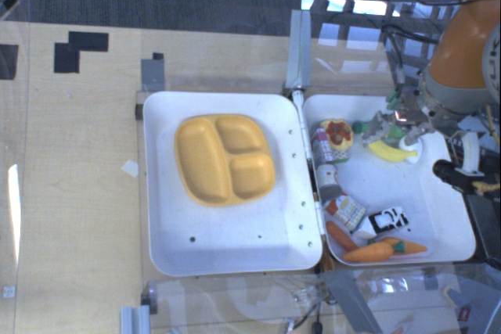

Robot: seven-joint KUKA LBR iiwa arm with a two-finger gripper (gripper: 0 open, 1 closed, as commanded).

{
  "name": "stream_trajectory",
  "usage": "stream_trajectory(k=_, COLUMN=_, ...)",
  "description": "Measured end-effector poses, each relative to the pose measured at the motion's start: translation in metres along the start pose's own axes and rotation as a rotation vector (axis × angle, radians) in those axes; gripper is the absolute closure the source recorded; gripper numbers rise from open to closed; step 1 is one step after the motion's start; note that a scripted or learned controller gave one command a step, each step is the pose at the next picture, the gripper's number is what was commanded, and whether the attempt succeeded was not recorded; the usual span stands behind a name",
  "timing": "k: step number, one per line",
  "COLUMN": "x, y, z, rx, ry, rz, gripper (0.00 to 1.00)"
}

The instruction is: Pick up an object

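Dark carpet runs across the top of the view, and below it a pale wooden bench carries two shallow white bins side by side, divided by a metal rail.

At the far left, the bench is bare wood with a few black markers near its upper edge.

Next comes the left bin. It holds one thing, a yellow tray with three compartments, lying flat toward the upper middle of the bin. The tray seems set there as a place to put things, since nothing lies in it.

Right of the rail, the right bin holds the loose items. Along its left wall lie a small can and a packet. Near the top sits a round red and yellow toy. Along the bottom edge lie a carrot and a black and white piece. A banana lies in the upper middle of this bin.

At the far right, the arm reaches in, orange and grey. Its gripper hangs low over the upper part of the right bin, just above the banana, probably lined up to take it. Whether it is spread or pressed together cannot be told, and nothing is seen held in it. The pick appears not yet done: every item lies in the bin.
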State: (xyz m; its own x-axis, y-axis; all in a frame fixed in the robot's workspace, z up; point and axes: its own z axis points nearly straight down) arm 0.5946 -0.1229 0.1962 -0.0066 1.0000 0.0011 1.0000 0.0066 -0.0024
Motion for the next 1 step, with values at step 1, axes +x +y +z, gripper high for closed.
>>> stream_trajectory(k=1, x=-0.0285, y=0.0256, z=0.103, rx=-0.005, ry=-0.001, rz=-0.138, gripper=0.0)
